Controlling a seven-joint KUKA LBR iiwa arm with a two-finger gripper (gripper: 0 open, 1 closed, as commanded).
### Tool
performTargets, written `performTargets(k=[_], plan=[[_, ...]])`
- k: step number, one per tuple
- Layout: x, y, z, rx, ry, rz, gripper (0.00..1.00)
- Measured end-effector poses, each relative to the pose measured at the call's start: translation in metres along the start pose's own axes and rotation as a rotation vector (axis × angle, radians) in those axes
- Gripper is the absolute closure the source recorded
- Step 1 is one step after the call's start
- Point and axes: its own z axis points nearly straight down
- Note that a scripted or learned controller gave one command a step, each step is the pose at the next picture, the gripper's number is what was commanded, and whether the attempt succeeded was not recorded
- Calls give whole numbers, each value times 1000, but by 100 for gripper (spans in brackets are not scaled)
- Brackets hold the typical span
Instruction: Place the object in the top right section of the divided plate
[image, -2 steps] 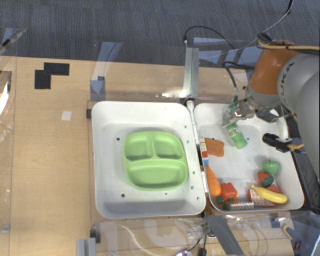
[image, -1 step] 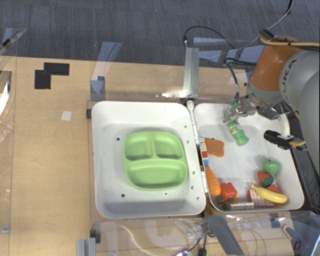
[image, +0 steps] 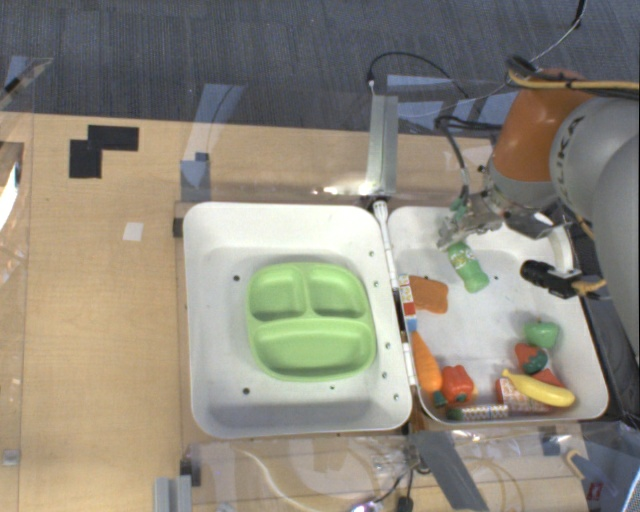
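A light green divided plate (image: 310, 322) lies in the middle of the left bin (image: 215, 300); its top right section (image: 336, 292) holds nothing. My gripper (image: 458, 230) hangs over the upper part of the right bin (image: 500, 305). A small green bottle (image: 468, 269) sits right at the gripper's tip, tilted, its cap end toward the gripper. The view does not settle whether the bottle is held or lies on the bin floor.
The right bin also holds an orange slab (image: 428, 294), a carrot (image: 427, 366), a red pepper (image: 457, 382), a green pepper (image: 541, 334), a red fruit (image: 530, 357) and a banana (image: 540, 390). A metal divider (image: 392, 290) separates the bins.
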Motion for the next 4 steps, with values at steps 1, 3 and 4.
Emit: performTargets(k=[1,3,4], plan=[[5,-1,34,8,3,137,100],[-68,-25,-65,-1,-2,202,100],[-36,-12,32,5,2,24,100]])
